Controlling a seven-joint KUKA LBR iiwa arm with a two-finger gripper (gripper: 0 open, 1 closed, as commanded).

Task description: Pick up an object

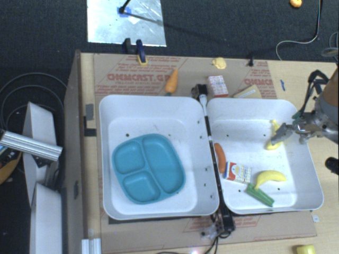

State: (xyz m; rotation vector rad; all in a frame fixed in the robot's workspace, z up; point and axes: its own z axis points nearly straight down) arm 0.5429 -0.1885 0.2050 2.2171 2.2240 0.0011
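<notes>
One two-finger metal gripper (279,136), its grip impossible to judge, hangs right above a small yellow curved plastic piece (273,145).

A dark carpeted floor (222,15) is seen around the bench, whose top is covered by a sheet of printed brown cardboard (143,75). On the floor beyond the bench a shiny square metal plate (126,15) is laid, with a thin dark rod slanting across it. A white cable (312,33) is trailed over the carpet at the upper right, near a small orange ball (295,2). To the left of the bench, black cables (21,89) are looped on the floor, and an aluminium rail (32,145) is rested across white panels (39,126). The scene is lit evenly, with glare on the plate.
</notes>
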